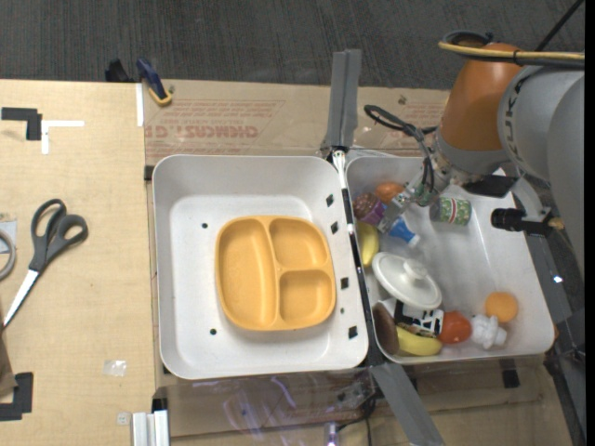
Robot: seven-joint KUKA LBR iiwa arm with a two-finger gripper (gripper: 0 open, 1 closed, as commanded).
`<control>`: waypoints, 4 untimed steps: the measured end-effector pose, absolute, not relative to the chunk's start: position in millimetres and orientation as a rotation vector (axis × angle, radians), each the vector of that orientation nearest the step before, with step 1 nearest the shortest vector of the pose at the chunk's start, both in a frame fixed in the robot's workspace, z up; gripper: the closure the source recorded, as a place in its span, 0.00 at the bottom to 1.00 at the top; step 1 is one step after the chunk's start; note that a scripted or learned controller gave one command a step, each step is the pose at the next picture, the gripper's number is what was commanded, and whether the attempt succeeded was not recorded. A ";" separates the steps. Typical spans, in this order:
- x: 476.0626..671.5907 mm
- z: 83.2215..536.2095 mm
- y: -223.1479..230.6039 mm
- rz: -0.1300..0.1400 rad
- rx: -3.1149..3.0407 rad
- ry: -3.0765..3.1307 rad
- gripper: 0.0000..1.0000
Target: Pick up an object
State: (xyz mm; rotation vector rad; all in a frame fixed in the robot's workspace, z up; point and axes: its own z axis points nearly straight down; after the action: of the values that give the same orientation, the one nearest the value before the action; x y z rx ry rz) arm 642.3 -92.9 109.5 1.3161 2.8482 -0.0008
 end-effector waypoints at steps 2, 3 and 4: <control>652.7 235.7 -55.9 0.001 1.406 2.803 1.00; 659.4 112.2 -105.4 -0.001 1.258 2.875 1.00; 643.5 256.8 -43.1 0.001 1.319 2.847 1.00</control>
State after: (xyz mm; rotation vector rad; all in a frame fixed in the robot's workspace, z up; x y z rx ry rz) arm 643.5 -43.1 256.8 1.3186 2.8468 0.0008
